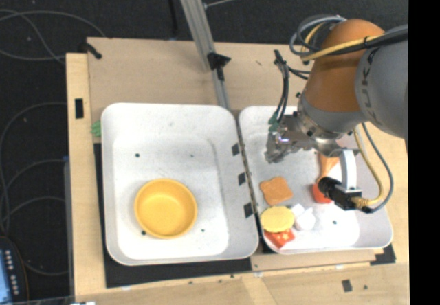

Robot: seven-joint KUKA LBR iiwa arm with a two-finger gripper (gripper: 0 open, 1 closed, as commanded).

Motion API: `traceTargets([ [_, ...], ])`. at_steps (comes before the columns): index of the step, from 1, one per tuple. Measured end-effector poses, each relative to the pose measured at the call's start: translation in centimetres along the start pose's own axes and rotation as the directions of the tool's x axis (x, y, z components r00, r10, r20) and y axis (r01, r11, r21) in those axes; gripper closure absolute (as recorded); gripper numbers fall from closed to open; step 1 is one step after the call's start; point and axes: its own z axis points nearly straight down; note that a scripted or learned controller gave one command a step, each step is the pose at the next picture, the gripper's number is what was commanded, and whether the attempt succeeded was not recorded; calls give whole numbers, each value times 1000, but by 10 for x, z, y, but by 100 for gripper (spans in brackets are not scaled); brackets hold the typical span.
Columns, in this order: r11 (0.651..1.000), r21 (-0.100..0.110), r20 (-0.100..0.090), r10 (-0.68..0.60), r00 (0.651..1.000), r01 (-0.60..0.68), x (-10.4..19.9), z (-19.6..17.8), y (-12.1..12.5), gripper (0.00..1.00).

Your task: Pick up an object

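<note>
Black flooring with loose cables surrounds a pale wooden bench (158, 70) that carries two shallow white plastic bins side by side. Right-hand white bin (371, 231), lying under the arm: a flat tan toast-shaped piece (276, 190) lies near the bin's left wall, and just in front of it sits a round yellow disc-shaped item (277, 218) resting on a red piece (283, 236) at the near left corner. Small white lumps (303, 217) lie just beside the yellow disc, toward the bin's middle. An orange object (322, 190) shows farther right, partly hidden by a white and black fitting with a yellow cable. Grey two-finger gripper (276, 149), hanging from the arm's orange band (337, 77), sits above the far left part of this bin, just beyond the toast-shaped piece; nothing is seen between its fingers, and whether they are apart or together cannot be told from this angle. Left-hand white bin (137, 125): a round yellow plastic bowl (166, 208) stands upright in the near half, well apart from the gripper. A slanted grey metal rail (196, 18) crosses the bench behind the bins
</note>
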Motion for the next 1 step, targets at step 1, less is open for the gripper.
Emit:
traceTargets([
  [1,1000,2,0,0,1000,0,50,8,6,100],
])
